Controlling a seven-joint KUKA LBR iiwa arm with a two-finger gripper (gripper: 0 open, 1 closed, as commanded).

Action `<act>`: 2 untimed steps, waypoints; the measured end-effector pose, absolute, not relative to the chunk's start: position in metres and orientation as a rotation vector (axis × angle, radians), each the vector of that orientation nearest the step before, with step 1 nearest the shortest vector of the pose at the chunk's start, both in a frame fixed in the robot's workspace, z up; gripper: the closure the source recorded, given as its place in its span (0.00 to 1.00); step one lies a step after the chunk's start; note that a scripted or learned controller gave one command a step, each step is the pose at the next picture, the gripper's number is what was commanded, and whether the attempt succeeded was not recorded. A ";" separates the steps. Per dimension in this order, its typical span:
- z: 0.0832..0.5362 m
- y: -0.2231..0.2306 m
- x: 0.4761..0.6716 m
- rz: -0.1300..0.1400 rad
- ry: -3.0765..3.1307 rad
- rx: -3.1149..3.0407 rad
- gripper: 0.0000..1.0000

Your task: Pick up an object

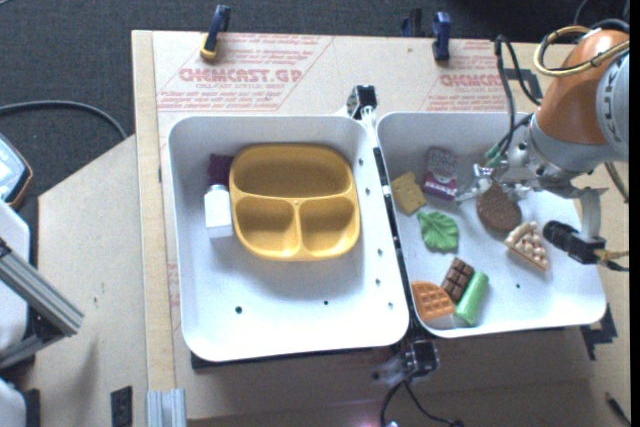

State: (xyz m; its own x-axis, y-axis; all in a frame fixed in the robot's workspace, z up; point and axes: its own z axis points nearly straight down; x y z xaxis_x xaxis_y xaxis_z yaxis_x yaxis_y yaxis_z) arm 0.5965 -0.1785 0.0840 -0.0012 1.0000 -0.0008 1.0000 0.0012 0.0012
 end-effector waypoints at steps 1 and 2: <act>0.099 -0.180 0.599 0.005 2.214 2.214 1.00; 0.163 -0.177 0.598 0.006 2.217 2.215 1.00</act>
